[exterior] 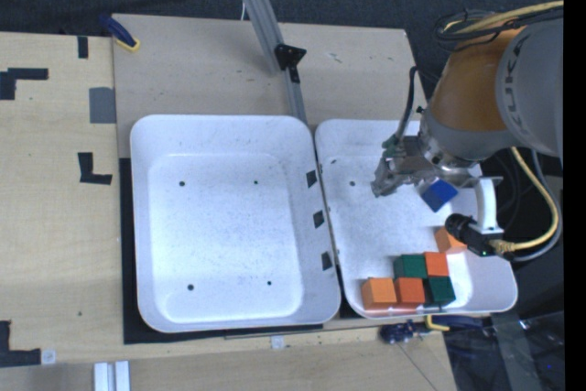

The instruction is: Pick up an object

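The arm hangs over the right bin (352,197), beside a blue block (439,193). I cannot tell how the jaws stand. Next, probably descend and grasp.

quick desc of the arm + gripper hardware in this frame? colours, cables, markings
One arm: rounded grey casing with a broad orange band above the wrist and partial dark lettering on the grey shell. Yellow and black cables loop over the top and down its side. The gripper is small, dark grey metal, with a white bracket and a black connector beside it.
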Robot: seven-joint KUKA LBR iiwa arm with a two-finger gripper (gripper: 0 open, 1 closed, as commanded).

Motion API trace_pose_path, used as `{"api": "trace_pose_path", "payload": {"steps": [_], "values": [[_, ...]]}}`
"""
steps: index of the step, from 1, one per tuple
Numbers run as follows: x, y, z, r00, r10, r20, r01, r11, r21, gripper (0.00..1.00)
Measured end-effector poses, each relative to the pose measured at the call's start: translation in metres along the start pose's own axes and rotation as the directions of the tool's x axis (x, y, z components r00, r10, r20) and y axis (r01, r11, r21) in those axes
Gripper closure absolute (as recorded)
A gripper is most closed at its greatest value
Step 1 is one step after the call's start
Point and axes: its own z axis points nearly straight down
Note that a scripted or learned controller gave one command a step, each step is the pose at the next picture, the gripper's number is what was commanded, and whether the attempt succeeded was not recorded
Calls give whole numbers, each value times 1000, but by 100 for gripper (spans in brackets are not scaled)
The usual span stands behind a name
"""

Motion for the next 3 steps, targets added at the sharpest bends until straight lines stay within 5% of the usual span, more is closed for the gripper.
{"api": "trace_pose_path", "payload": {"steps": [3], "values": [[160,17,-18,1000,-1,-1,1,1000,-1,100]]}}
